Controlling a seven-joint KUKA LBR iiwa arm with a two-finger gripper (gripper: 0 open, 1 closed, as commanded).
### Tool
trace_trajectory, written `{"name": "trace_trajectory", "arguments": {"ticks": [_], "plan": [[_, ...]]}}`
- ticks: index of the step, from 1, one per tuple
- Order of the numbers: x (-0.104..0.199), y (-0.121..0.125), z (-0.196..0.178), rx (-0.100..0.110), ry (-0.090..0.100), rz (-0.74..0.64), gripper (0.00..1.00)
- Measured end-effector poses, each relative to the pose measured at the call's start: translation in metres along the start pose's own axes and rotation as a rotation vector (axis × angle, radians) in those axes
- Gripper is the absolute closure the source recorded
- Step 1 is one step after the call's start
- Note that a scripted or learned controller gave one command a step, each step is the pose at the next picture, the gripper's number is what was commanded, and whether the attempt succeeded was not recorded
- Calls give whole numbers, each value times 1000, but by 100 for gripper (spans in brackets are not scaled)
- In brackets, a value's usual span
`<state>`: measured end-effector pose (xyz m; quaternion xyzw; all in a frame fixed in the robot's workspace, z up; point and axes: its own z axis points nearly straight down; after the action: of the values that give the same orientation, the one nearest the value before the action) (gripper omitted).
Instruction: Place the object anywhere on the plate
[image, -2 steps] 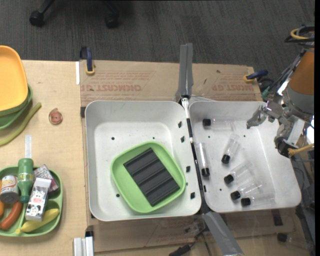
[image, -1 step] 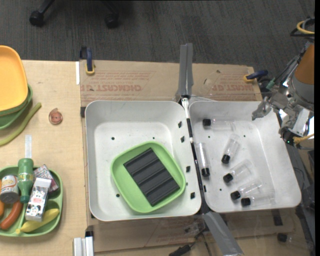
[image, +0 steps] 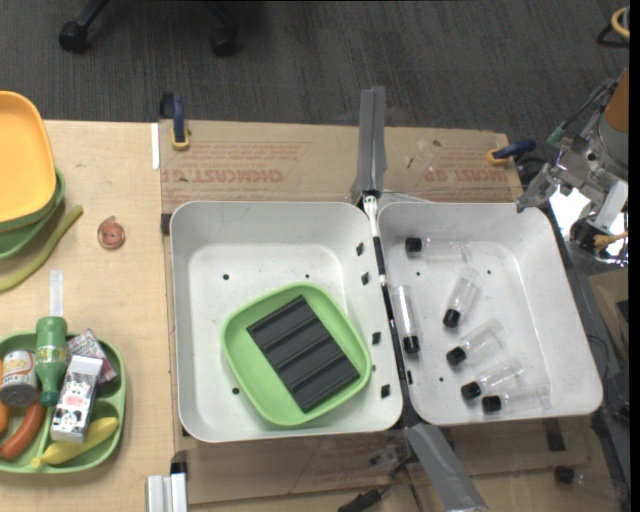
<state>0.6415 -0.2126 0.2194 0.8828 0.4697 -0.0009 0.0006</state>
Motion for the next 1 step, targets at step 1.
{"name": "trace_trajectory", "arguments": {"ticks": [1], "plan": [[13,12,-16,0,0,-40,0]]}}
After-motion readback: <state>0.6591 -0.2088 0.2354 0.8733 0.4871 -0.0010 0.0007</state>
